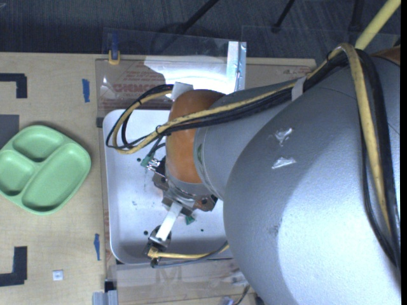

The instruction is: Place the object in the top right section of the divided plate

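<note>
The grey arm (305, 189) looms closest, covering the right half of the view. Its orange band (184, 138) sits above the wrist, which hangs low over the white bin (127, 196). Black and yellow cables (127, 122) loop off the wrist. The wrist hides the jaws, so I cannot tell whether they are open or shut, or holding anything. The arm also covers much of the bin floor, and the object cannot be made out. The green divided plate (86, 159), with 3 sections, lies on the counter (51, 81) left of the bin, well apart from the arm. A clear sheet (172, 62) stands at the bin's far edge.
</note>
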{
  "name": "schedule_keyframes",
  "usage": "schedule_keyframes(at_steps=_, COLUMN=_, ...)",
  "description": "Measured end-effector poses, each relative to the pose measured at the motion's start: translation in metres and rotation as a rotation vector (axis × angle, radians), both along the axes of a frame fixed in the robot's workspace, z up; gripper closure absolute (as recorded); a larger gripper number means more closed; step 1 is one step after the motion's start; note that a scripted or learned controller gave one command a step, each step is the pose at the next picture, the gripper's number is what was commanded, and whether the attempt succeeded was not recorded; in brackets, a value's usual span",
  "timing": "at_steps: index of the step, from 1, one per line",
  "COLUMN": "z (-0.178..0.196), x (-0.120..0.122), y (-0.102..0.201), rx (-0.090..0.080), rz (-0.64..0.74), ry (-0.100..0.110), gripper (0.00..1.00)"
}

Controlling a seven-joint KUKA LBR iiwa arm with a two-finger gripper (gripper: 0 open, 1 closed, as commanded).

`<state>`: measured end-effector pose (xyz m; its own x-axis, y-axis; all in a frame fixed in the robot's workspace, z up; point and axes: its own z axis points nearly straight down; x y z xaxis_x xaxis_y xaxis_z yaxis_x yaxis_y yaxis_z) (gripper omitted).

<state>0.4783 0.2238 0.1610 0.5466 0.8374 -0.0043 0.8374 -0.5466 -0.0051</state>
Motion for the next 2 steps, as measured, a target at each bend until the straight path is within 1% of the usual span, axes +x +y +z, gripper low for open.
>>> schedule_keyframes(at_steps=1, z=-0.0719, x=0.0022, y=0.0023, rx=0.006, rz=-0.092, ry=-0.010, gripper=1.00)
schedule_keyframes(at_steps=2, z=-0.0630, x=0.0018, y=0.0024, rx=0.006, rz=-0.093, ry=-0.007, gripper=1.00)
